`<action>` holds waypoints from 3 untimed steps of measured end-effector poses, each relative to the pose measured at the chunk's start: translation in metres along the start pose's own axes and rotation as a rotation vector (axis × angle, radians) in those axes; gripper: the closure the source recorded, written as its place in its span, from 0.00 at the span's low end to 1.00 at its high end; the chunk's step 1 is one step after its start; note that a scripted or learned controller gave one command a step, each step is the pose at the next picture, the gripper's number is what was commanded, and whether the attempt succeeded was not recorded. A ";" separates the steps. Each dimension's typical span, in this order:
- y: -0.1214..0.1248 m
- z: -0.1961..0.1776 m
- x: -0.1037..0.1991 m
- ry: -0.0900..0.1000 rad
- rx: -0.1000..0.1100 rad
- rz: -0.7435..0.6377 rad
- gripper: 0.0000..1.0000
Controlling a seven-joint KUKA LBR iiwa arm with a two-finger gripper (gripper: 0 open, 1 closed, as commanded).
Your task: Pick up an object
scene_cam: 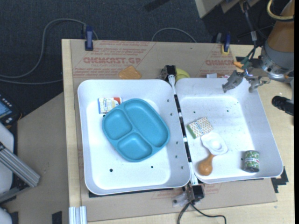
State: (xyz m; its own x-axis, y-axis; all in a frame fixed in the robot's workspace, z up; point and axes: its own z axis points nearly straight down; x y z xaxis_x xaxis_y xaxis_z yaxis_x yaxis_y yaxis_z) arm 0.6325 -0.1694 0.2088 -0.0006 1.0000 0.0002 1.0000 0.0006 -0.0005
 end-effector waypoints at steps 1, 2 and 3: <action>-0.049 0.128 0.059 0.004 0.002 0.000 0.00; -0.043 0.108 0.056 0.001 -0.013 0.000 1.00; -0.044 0.110 0.056 0.002 -0.010 0.001 0.00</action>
State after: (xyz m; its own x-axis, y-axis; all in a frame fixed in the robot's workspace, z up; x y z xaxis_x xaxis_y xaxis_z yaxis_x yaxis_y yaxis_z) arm 0.5886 -0.1131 0.0993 0.0000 1.0000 0.0020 1.0000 0.0000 0.0098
